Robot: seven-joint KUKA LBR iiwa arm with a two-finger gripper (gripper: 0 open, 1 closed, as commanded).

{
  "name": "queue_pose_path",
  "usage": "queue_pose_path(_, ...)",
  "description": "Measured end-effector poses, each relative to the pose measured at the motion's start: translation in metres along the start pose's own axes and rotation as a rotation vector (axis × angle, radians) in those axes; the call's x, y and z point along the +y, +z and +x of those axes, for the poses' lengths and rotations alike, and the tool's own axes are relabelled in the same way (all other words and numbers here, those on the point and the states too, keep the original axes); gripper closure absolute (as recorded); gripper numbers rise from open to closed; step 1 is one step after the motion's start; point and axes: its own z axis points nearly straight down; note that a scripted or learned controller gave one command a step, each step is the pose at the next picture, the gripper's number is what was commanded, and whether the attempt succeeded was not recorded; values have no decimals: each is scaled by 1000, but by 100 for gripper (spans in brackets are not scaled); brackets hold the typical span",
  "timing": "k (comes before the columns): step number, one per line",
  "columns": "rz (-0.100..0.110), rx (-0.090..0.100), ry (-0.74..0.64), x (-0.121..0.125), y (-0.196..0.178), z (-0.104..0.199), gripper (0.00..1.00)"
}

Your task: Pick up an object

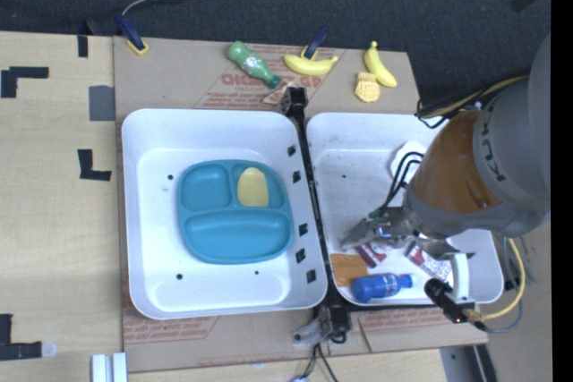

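blue plastic is what i am aiming for: a small blue bottle (380, 286) lying on its side near the front edge of the right bin (349, 143). its long axis runs roughly left to right, tipped slightly, with the pale cap end towards the right.

my gripper (387, 233) sits low in the same bin, at the end of the grey arm (474, 170) that reaches in from the right. it is above and just behind the bottle, so the bottle lies towards the front of the bench from it, a little to the left. i cannot tell whether it is released or clenched; the metal parts blur into the clutter under it, and i see nothing clearly gripped.

just beside the bottle, on its left, lies a flat orange-brown piece (348, 267). a red and white packet (431, 262) lies to the right, near the gripper.

the left bin (148, 219) carries a blue divided tray (219, 224) with a yellow lump (253, 188) in one compartment.

my judgement: the next move is a short shift forward, then a grip across the bottle's narrow width.
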Motion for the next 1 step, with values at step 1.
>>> queue_pose_path(1, -6, -2, 0, 2, -11, -1, 100)
